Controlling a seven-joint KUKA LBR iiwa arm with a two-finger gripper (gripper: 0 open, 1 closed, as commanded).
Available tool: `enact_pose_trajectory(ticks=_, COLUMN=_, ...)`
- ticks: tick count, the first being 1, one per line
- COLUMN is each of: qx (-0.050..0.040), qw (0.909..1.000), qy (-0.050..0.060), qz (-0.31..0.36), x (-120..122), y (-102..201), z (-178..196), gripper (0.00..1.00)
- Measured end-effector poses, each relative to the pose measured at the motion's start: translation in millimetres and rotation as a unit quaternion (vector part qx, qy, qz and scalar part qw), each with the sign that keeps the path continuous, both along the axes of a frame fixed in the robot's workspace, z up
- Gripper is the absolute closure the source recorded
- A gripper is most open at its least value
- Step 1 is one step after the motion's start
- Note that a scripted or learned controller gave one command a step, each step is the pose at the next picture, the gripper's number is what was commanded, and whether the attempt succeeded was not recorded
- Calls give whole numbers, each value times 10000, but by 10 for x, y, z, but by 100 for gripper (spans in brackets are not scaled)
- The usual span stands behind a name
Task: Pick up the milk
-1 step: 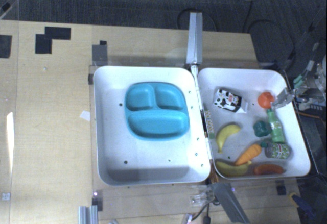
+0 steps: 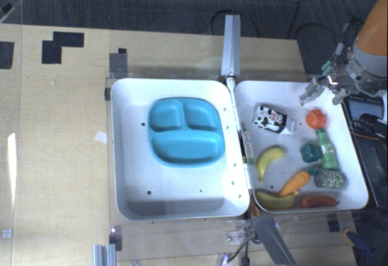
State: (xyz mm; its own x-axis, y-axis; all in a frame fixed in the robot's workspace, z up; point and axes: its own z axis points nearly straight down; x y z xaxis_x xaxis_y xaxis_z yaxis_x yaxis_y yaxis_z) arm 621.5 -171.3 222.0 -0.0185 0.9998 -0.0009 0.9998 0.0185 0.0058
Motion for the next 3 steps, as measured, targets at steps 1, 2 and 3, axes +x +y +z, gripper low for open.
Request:
enact_pose_trajectory(ticks=1, qx=-3, qw=9998, qy=-10, qz=197, x=-130, y=125, z=510, gripper=0)
enact_pose_trajectory(ticks=2, qx=1, qw=10000, qy=5, qz=27, x=301, y=494, z=-169, gripper=0)
enact_pose_trajectory(ticks=3, qx=4, qw=10000, qy=-5, qz=-59, x=240, y=826, z=-1258, gripper=0)
